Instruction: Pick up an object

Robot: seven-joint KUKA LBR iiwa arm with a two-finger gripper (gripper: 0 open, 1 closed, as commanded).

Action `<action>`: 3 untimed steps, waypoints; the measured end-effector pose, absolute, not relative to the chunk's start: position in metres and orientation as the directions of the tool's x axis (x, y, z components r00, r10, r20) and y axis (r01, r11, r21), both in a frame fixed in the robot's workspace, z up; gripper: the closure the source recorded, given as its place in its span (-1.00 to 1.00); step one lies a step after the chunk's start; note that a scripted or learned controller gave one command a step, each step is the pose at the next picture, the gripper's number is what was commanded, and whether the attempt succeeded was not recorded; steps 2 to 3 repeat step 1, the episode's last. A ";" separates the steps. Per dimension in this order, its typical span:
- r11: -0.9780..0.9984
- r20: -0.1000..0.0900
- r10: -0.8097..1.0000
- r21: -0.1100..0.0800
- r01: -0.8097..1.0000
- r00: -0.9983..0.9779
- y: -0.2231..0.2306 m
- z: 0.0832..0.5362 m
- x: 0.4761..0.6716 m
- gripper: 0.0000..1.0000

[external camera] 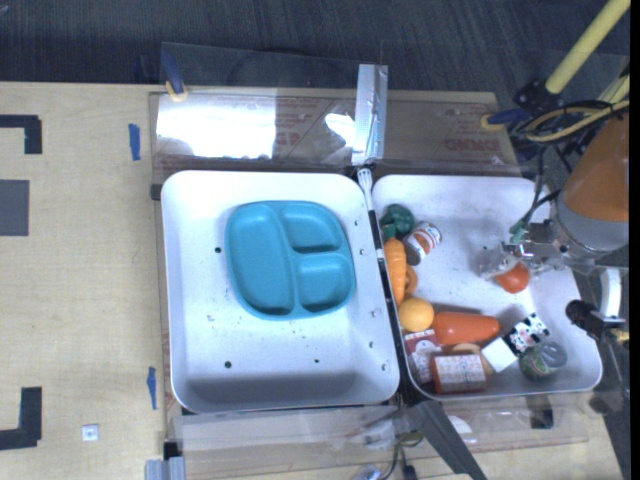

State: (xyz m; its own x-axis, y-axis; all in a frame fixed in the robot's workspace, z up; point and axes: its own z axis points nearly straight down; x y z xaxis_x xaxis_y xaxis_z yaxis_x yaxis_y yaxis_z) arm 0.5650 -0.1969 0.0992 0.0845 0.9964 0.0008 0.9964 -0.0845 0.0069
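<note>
You are looking at the gripper (512,260) hanging over the right bin (455,200), and its fingers are closing around a small orange-red piece (513,279); how tightly they are pinching it is too blurred to tell. Left of that piece, along the bin's left wall, a carrot (396,266), a yellow ball (416,314) and a long orange-red vegetable (463,326) are lying together. Farther left, the left bin (190,268) is carrying a blue divided tray (290,258).
</note>
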 end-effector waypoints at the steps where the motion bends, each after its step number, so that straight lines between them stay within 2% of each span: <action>1: -0.151 0.001 0.989 0.006 0.989 0.151 -0.144 0.182 0.552 1.00; 3: -0.151 0.001 0.989 0.006 0.989 0.151 -0.144 0.182 0.552 1.00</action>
